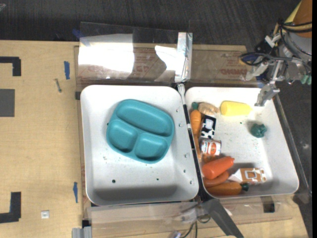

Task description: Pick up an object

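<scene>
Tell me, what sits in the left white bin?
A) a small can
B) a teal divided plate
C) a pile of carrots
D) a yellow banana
B: the teal divided plate lies alone in the left bin, while the carrots, the can and the yellow item are all in the right bin.

I'm looking at a lab test bench. Two white bins [94, 108] sit on a taped wooden bench [34, 133], with toy food [218, 166] and loose cables [277, 38].
</scene>
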Motion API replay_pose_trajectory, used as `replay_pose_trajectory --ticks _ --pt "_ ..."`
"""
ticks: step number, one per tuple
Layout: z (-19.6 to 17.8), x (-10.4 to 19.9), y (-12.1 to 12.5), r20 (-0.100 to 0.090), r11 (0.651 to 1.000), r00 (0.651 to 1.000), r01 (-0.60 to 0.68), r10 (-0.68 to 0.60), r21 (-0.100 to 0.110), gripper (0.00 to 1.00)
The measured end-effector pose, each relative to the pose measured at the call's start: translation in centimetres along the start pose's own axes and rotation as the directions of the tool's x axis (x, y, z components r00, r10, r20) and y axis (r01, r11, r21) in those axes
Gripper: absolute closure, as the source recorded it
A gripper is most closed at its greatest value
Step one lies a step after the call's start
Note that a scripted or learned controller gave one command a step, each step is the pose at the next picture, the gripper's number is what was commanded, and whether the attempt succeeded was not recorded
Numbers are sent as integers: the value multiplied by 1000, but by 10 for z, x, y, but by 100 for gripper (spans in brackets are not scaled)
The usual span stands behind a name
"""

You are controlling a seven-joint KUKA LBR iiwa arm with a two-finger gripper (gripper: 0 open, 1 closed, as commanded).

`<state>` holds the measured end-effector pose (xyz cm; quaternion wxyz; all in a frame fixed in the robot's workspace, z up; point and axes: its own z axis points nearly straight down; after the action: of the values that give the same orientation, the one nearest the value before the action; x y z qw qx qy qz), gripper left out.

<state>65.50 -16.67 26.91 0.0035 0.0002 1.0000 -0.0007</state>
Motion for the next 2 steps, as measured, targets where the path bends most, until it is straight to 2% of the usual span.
replay_pose_trajectory --ticks 1,2 --pt "177 40 -57 1 971 971 238 -238 0 0" --pt "174 119 -1 -1 956 956 295 -295 -2 0"
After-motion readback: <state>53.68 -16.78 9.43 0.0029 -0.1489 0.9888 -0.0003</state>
